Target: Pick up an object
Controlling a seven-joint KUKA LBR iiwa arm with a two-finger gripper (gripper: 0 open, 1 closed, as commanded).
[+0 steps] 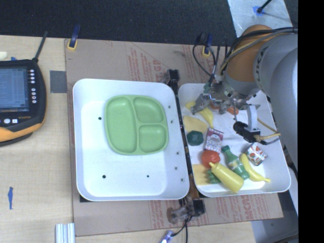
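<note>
The grey arm's jaws hang over the far end of the right white bin; I cannot tell their state. A small yellow plastic piece lies just below; descending squarely onto it looks wisest.

To my far side a green divided plate lies in the left bin; a teach pendant rests on the bench.

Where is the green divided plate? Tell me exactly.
The green divided plate lies flat in the left white bin, toward its upper middle, left of the right bin that holds the toy food.
</note>
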